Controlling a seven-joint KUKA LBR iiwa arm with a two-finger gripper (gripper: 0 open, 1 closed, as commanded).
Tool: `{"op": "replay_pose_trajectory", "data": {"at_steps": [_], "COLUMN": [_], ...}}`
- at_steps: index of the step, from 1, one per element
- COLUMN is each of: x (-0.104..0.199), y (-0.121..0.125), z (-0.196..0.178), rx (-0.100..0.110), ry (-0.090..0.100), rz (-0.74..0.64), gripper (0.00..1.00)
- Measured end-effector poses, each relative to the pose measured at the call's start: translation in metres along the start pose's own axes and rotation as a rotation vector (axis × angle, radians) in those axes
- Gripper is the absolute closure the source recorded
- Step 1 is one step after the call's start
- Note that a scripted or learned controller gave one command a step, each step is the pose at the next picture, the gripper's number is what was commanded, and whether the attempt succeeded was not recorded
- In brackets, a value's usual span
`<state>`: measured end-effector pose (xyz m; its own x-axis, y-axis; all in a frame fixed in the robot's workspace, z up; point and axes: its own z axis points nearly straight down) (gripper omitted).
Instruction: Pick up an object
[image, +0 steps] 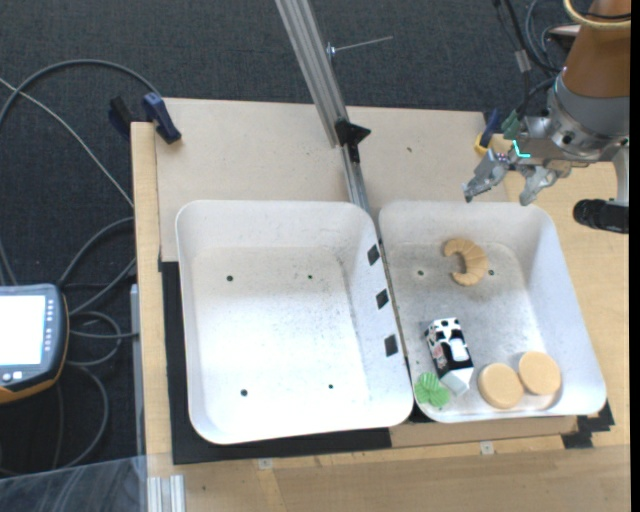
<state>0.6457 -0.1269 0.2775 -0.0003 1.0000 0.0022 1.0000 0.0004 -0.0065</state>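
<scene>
Five objects sit in the right bin (560, 290); the left bin (200, 250) holds nothing to pick. Croissant-shaped piece (466, 260), tan, curved, matte, lies near the bin's far edge, closest to the end effector (507, 180), which hovers above the bench just beyond that far edge, fingers spread apart with nothing between them. Small black-and-white carton (449, 348) lies toward the near edge, with a green leafy piece (432, 391) touching its near end at the near-left corner. Two round tan discs (519, 379) sit side by side in the near-right corner, touching or nearly so. Handling judgement: all look like light toy food, probably stiff plastic or foam (material not certain from this view). Croissant looks the easiest take: isolated, rigid-looking, best gripped across the thick middle of the arc. Carton has flat sides, good for a pinch across its short width, though glossy and maybe slippery. Discs lie flat and low near the wall, awkward to get fingers around. Bin floors white, speckled, smooth, shallow sloped walls.
</scene>
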Motion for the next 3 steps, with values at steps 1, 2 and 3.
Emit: {"op": "replay_pose_trajectory", "data": {"at_steps": [1,2,3], "x": [0.000,-0.004,-0.002], "y": [0.001,-0.003,-0.013], "z": [-0.003,0.041,0.097], "rx": [-0.005,0.000,0.001], "ry": [-0.001,-0.001,0.000], "rz": [-0.001,0.001,0.000], "gripper": [0.00,0.00,0.00]}}
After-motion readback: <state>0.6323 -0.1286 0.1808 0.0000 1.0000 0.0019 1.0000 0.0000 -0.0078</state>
